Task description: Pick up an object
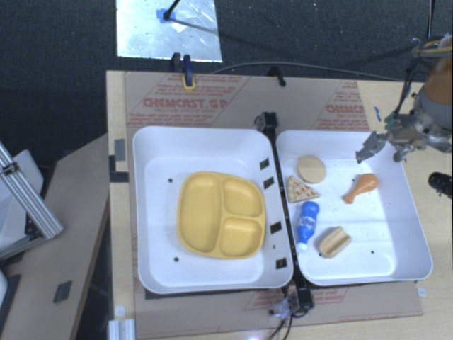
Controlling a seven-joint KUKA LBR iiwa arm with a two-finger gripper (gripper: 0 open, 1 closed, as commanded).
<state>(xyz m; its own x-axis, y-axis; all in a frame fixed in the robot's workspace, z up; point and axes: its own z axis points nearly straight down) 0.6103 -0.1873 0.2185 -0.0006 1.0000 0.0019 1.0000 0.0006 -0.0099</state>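
Note:
The right bin (396, 261) holds a round tan cookie (311, 168), a waffle wedge (301, 189), a blue bottle (307, 222) lying on its side, a bread roll (333, 241) and an orange chicken drumstick (362, 187). My gripper (383, 148) hangs over the bin's far right part, above and to the right of the drumstick. Its fingers are spread apart with nothing between them.
The left bin (159, 261) holds a yellow divided plate (220, 214). A black clamp rail (279, 211) runs between the two bins. A metal plate (168, 20) lies beyond the bench and an aluminium bar (28, 197) stands at the left.

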